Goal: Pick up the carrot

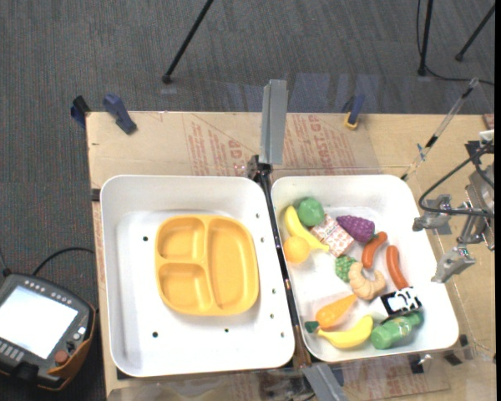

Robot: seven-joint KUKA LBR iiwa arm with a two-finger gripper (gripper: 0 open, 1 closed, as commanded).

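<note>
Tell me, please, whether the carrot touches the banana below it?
Touching: the camera view shows the carrot lying against the banana, no gap between them.

In the left shallow white plastic bin [125,224] lies a yellow-orange three-compartment tray [207,264]. The right white bin [430,224] holds an orange toy carrot with a green tip [334,313], two yellow bananas [349,335], a purple grape bunch [356,226], two orange-red sausages [395,266], and a black-and-white patterned block [400,301]. The bench [192,144] is tan with red printing.
</note>
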